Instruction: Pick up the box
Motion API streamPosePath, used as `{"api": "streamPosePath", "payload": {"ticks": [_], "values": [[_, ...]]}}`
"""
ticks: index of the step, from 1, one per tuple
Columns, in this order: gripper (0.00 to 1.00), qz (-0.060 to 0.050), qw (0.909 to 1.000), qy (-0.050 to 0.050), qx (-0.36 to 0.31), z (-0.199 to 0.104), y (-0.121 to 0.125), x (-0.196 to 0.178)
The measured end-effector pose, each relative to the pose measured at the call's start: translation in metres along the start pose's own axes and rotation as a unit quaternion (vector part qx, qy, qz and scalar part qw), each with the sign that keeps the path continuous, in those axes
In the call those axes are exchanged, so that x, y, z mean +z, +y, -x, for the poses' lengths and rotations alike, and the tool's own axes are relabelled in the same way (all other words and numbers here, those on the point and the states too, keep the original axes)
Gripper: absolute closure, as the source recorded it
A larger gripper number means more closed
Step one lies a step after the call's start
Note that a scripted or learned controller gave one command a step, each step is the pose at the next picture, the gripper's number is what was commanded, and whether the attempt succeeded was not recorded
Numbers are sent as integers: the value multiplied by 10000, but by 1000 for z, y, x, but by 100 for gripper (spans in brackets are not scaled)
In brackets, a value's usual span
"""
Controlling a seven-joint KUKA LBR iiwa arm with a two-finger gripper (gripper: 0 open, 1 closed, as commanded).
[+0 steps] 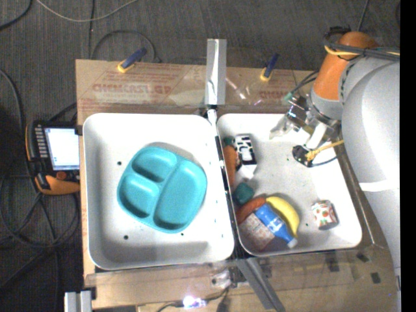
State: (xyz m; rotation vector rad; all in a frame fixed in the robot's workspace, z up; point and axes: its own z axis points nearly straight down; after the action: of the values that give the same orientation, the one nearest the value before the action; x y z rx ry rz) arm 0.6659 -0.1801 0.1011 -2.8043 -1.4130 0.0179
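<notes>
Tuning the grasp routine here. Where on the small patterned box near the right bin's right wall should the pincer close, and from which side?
Probably from straight above, closing across the two short sides of the small red-and-white patterned box. It lies apart from the yellow banana, with bare floor of the right white bin around it, though the wall-side gap is narrow. The pincer hovers farther up the bin.

Bare floor spans the right bin between banana and box.

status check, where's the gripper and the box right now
Gripper over right bin's upper right, holding nothing seen. Box flat near the divider, untouched. Carrot lies against its left side; banana and bottle lower down.
</notes>
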Motion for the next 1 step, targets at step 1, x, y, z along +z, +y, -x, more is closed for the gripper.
{"api": "streamPosePath", "payload": {"ticks": [1], "values": [[0, 77, 9999, 75, -122, 40, -28, 11]]}}
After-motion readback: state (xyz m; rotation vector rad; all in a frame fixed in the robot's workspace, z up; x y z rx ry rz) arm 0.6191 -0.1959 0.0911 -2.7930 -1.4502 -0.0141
